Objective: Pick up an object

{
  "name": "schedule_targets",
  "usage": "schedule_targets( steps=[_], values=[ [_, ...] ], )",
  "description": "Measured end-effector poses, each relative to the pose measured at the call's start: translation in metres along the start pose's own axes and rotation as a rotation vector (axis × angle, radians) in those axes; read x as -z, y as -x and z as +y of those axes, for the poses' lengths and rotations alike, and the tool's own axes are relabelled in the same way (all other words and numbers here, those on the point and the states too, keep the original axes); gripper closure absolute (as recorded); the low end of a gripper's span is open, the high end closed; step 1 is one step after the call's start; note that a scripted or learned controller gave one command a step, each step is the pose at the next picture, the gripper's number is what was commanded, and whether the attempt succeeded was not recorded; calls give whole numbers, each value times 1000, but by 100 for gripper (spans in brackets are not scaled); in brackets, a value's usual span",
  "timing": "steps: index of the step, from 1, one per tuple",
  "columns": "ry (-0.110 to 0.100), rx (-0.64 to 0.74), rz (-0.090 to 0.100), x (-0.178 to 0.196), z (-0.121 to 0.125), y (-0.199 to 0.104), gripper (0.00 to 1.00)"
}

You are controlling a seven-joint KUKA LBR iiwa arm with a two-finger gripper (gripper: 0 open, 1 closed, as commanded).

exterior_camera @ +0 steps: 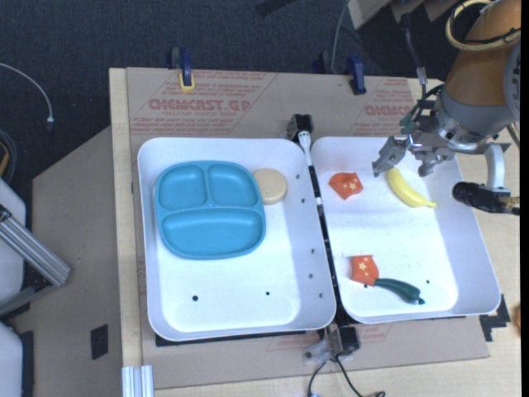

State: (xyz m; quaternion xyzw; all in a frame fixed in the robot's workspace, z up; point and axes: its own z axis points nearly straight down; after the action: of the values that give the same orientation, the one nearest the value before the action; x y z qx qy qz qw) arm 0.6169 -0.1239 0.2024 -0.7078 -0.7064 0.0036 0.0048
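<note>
In the right bin (463, 263) lie a yellow banana (408, 188) near the back, a red piece with a yellow spot (346, 184) to its left, and a red pepper with a green stem (382, 278) near the front. My gripper (406, 163) hangs over the back of the right bin, right above the banana's upper end. Its two grey fingers (385, 160) are spread apart, one left of the banana and one to its right. Nothing is held between them.
The left bin (223, 296) holds a blue divided plate (210, 208) and a round cream-coloured cookie (270, 185) beside it. A black clip (301, 127) sits at the back between the bins. Blue clamps (183, 66) hold the cardboard sheet at the rear.
</note>
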Motion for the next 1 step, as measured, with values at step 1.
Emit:
schedule_targets(
  steps=[1],
  values=[
    [12, 2, -2, 6, 3, 0, 0]
  ],
)
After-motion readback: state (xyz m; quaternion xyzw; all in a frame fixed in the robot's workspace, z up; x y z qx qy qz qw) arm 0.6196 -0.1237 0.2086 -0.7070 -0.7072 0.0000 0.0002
